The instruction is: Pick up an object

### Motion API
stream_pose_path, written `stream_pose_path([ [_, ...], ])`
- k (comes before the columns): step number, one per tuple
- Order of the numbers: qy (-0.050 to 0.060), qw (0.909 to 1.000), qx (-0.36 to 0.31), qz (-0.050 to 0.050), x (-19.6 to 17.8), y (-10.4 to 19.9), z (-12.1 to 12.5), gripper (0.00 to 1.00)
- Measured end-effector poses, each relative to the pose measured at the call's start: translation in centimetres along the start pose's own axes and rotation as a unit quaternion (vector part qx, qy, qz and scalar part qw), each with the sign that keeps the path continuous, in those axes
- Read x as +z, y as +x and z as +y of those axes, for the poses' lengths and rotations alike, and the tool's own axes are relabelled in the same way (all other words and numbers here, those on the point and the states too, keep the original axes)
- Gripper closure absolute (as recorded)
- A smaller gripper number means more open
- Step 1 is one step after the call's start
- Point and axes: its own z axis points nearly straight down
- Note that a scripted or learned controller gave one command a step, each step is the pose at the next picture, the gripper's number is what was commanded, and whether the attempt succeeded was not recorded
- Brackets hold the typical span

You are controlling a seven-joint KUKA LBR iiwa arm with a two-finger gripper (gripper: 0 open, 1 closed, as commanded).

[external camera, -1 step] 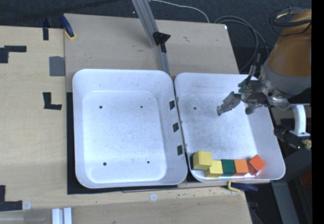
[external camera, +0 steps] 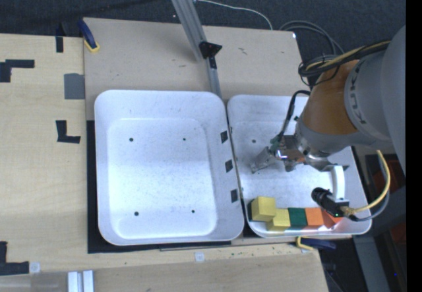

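Observation:
My gripper (external camera: 262, 160) hangs low over the middle of the right bin (external camera: 254, 113), its fingers pointing left toward the bin's floor. Nothing shows between the fingers. Along the front wall of that bin lies a row of blocks: a yellow block (external camera: 264, 207), a smaller yellow block (external camera: 281, 219), a green block (external camera: 298, 217) and an orange block (external camera: 314, 217). The gripper is above and behind these blocks, apart from them. The grey arm with its orange band (external camera: 330, 109) covers the right side of the bin.
The left bin (external camera: 158, 165) lies beside the right one, separated by a shared rim with black clips. A slanted metal pole (external camera: 191, 20) stands behind the bins. Cables (external camera: 382, 192) loop at the right bin's right edge.

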Motion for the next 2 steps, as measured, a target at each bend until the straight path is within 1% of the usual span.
stream_pose_path([
  [1, -0.002, 1.0000, 0.000, 0.000, 2.7, 0.9, 0.4, 0.00],
  [2, -0.008, 1.0000, 0.000, -0.001, -8.0, 1.2, 1.2, 0.00],
])
